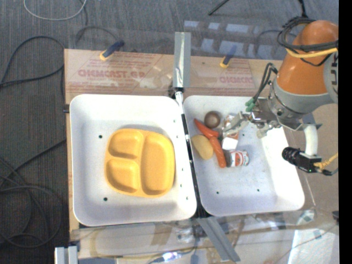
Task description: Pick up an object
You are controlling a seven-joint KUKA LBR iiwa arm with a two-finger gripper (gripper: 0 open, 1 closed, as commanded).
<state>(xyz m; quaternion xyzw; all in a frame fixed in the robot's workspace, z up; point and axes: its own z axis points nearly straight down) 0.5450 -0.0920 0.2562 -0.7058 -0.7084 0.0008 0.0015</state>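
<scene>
nearest the camera, the front rim of the worktop [165, 232] shows clear sheeting and metal brackets. just beyond sit the two shallow white plastic bins. the left bin [88, 202] holds a yellow moulded tray with three compartments [141, 161], lying flat near its middle.

the right bin [264, 197] carries the pickable things, bunched in its far left part: a small red-and-white can lying on its side [237, 158], a long orange carrot-shaped toy [213, 142] running on a slant, a pale yellow potato-like lump [202, 147] touching the carrot's left side, a small white and red block [230, 142] just right of the carrot, and farther back a dark brown round ball [212, 118].

the claw [237, 121] hangs over that cluster, beside the brown ball and above the white block, on the grey arm with its orange band [308, 48] reaching in from the right. i cannot tell how far the claw is parted, and nothing shows between its tips.

to my eye the trouble is crowding. the things touch or nearly touch, so a descent here could land on two at once, or nudge the ball, which looks likely to roll. the can, lying on its side, may also roll if brushed. closing on the edge of the block could just push it away.
</scene>
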